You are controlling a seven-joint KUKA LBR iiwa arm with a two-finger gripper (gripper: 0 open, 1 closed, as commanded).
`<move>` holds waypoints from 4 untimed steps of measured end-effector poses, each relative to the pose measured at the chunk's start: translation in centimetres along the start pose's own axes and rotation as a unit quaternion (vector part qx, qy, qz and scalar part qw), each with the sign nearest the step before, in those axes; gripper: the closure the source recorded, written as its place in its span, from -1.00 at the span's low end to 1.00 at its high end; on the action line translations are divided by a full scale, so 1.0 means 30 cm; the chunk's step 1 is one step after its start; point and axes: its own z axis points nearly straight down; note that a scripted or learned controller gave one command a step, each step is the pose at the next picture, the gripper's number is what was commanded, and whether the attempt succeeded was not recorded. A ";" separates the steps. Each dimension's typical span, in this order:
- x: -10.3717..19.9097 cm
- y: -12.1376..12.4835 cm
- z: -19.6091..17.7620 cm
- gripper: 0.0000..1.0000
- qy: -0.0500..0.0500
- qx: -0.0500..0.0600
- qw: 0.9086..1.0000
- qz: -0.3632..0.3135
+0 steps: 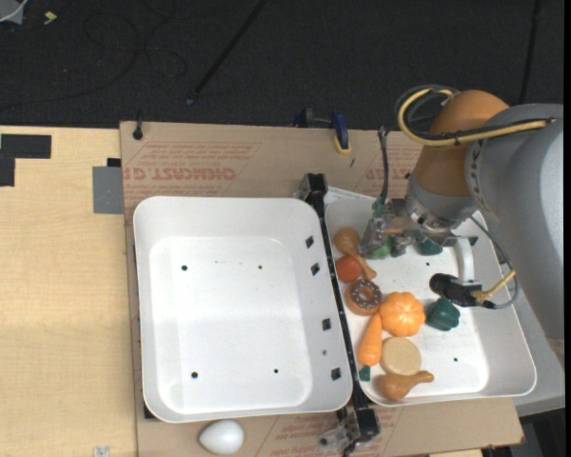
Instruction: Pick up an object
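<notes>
My gripper [383, 234] hangs low over the far left part of the right bin [500, 369]. A small green piece [401, 247] lies right beside it, and a teal piece [430, 248] just to its right. A tan rounded item [346, 241] and a red tomato [349, 268] lie to the gripper's left, by the bin wall. Nearer the front are a brown doughnut [365, 296], an orange pumpkin [403, 313], a carrot [370, 342], a cream disc [401, 356], a brown gourd [404, 384] and a dark teal piece [444, 316].
The left bin [228, 303] stands beside the right one, with a black divider strip [325, 284] between them. A white egg [221, 436] lies outside the bins at the bench's front edge. The arm [514, 179] covers the right bin's far right corner.
</notes>
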 end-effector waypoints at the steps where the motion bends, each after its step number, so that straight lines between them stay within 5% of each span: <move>1: 0.251 0.002 -0.303 1.00 0.004 -0.002 1.000 -0.006; 3: 0.433 -0.069 -0.580 1.00 0.004 0.001 1.000 -0.004; 4: 0.513 0.003 -0.880 1.00 0.004 -0.004 1.000 -0.004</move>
